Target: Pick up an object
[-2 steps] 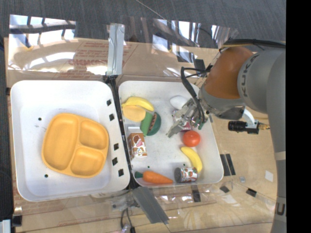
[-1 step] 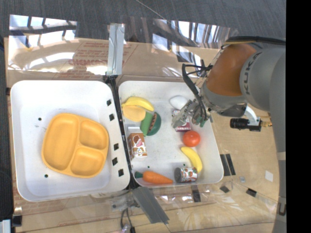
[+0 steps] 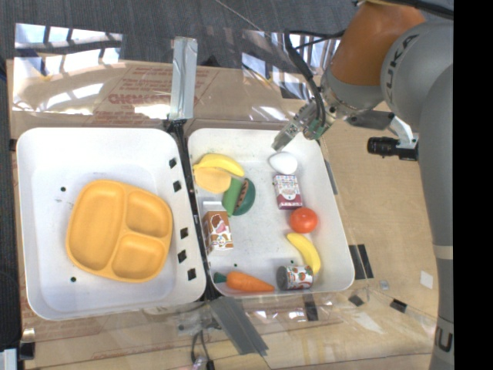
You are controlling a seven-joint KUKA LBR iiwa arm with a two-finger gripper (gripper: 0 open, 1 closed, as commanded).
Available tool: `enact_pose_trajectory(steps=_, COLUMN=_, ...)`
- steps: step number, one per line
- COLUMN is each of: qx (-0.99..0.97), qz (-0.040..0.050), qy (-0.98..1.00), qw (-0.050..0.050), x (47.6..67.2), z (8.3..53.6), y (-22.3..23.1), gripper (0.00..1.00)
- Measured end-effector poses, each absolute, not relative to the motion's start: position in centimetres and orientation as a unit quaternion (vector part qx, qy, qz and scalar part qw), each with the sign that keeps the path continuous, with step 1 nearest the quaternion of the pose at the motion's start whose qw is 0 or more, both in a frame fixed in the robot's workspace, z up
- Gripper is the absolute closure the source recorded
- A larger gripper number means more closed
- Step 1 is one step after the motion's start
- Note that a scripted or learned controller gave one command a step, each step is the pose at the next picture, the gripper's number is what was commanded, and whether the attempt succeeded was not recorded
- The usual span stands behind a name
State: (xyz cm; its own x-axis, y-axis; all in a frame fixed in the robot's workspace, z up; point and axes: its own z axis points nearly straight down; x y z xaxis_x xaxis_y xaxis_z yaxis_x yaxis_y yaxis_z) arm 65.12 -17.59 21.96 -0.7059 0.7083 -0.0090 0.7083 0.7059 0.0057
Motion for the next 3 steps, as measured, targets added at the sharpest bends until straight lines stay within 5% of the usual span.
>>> enact_pose_trajectory(steps=1, qx=0.384, qz=-0.0002, qy=0.923, qw=0.002, x=64.9, z=21.6, y=-17.7, gripper=0.0)
enact_pose_trajectory(steps=2, qx=0.473, qz=0.0005, qy=0.881, qw=0.001, x=61.6, z=10.7, y=-20.7, gripper=0.0)
enact_pose_trajectory(steps=3, qx=0.47, qz=0.0002, qy=0.883, qw=0.001, x=61.7, z=11.7, y=-20.7, gripper=1.0)
